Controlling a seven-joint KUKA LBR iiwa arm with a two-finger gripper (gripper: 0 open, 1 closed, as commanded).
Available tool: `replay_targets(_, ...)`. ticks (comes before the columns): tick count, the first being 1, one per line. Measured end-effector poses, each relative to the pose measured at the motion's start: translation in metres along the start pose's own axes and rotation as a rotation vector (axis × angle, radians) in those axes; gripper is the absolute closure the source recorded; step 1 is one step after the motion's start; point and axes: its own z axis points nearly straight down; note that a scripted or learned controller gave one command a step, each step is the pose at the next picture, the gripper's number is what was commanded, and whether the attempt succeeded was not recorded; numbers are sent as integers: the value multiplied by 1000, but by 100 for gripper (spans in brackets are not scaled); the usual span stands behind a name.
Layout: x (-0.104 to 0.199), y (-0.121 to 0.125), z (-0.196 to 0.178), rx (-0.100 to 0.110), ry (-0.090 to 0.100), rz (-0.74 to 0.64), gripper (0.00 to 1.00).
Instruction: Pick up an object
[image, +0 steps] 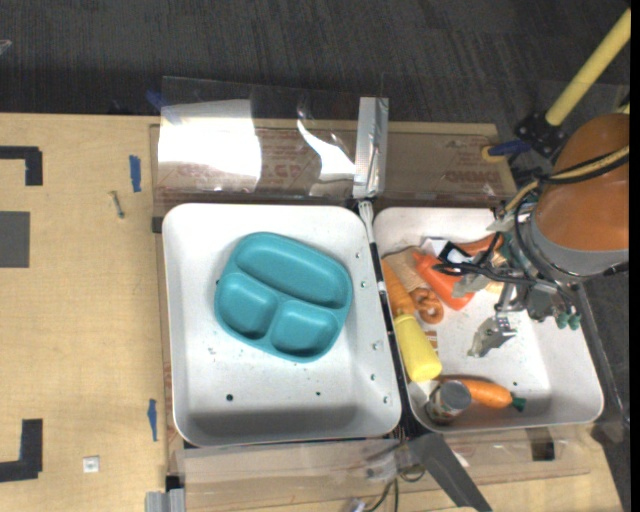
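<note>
Two white bins sit side by side in the middle of the frame. The left bin (190, 240) holds a teal divided tray (283, 294) lying flat near its centre, well apart from everything else, likely parked there as a bulky item that takes most of the floor. The right bin (560, 375) carries the clutter: a yellow cylinder (416, 346) lies along its left wall, an orange piece (405, 290) sits just above it against the same wall, an orange-red toy (447, 279) lies toward the upper middle, and a carrot (482, 393) rests along the lower edge beside a small dark round thing (449, 398). These things crowd the walls, which probably comes from being dropped and pushed about, and it leaves bare floor in the right half of the bin. The arm (585, 205) enters from the right of the frame and hangs over that bin, with the gripper (492, 337) pointing down over the bare floor, near the toy and the carrot yet touching neither. The jaws look a little apart, though they are small and blurred, so how wide they stand cannot be told; nothing shows between them. I judge that no object is picked yet, and the nearest candidates are the carrot below and the toy to the upper left.
</note>
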Motion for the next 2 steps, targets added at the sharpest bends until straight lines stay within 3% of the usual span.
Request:
replay_targets(1, -20, -20, 106, 2, -10, -9, 0)
replay_targets(2, -41, -14, 110, 5, -18, -23, 0)
